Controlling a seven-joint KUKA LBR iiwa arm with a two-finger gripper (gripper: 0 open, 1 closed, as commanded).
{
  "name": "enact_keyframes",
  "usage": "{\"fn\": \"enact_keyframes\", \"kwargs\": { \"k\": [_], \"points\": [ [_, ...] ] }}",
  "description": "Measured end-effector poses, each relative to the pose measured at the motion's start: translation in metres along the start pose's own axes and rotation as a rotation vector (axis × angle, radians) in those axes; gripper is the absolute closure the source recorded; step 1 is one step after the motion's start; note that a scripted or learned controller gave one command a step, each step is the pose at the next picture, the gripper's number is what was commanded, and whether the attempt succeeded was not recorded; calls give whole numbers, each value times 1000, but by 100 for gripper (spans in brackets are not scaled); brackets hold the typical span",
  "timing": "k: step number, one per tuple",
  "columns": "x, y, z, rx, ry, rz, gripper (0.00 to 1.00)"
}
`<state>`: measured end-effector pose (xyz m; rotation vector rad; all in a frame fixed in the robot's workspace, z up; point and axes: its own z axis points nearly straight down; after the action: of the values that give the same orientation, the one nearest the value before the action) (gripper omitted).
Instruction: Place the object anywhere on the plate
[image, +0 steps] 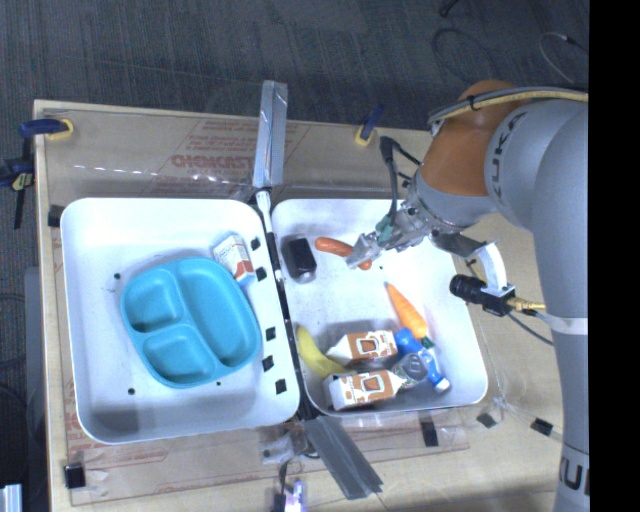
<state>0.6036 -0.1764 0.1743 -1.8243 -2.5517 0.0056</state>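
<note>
A blue plate (190, 320) with three compartments lies in the left bin (90, 400). My gripper (364, 254) hangs in the far part of the right bin (460, 335), right at the right-hand end of a small orange-red sausage-shaped piece (333, 245). A bit of orange-red shows under the gripper's tip. Whether the piece is touched or held cannot be made out.
A black block (298, 257) lies left of the orange-red piece. An orange carrot (407, 309), a banana (313, 355), two juice cartons (364, 347) (362, 388) and a blue-capped bottle (424, 364) crowd the near part of the right bin. A small labelled can (235, 257) lies beside the plate.
</note>
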Motion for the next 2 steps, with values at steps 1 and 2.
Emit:
{"fn": "enact_keyframes", "kwargs": {
  "k": [1, 2],
  "points": [
    [55, -6, -15, 0, 0, -52, 100],
    [111, 17, -13, 2, 1, -328, 100]
  ]
}}
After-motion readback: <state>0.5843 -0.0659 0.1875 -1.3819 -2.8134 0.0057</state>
